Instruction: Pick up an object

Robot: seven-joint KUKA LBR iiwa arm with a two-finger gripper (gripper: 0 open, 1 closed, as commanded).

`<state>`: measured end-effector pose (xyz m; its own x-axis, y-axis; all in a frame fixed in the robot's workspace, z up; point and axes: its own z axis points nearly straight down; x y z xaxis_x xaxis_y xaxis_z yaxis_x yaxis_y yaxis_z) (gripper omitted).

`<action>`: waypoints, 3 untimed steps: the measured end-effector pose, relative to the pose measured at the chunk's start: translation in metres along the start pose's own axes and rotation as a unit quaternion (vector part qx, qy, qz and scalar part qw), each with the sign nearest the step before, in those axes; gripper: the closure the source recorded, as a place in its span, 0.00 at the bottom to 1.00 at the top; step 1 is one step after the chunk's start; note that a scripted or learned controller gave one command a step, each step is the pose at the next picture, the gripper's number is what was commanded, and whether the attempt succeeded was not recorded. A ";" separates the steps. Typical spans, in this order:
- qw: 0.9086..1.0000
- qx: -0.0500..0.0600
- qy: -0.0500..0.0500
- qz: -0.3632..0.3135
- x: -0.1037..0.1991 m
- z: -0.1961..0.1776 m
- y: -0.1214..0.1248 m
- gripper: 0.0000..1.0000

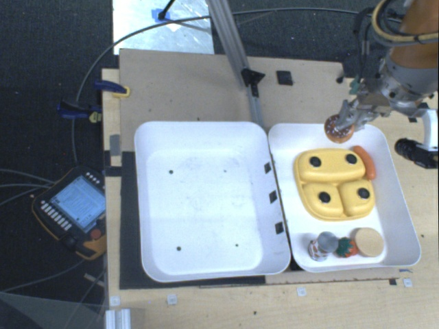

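The arm is reaching in from three o'clock, its gripper (348, 117) hanging over the twelve o'clock rim of the right bin (405, 214). A small round brown, doughnut-like object (337, 129) is sitting pinched between the gripper's narrowly set fingers, clear of the bin floor. Below it, a yellow divided tray (334, 182) is lying in the bin, with an orange piece (368, 163) touching its two o'clock edge. Small items, including a tan disc (368, 241), are clustering at six o'clock. The left bin (147, 204) is sitting beside it on the desk (178, 88).
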<state>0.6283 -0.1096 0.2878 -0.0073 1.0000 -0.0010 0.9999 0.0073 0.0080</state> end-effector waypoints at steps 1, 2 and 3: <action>1.000 0.004 0.001 -0.001 0.055 0.021 -0.012 1.00; 1.000 0.003 0.001 -0.001 0.103 0.021 -0.022 1.00; 1.000 0.004 0.001 -0.001 0.146 0.035 -0.025 1.00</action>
<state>0.6024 0.0366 0.2524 -0.0085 1.0000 0.0012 1.0000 0.0085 0.0007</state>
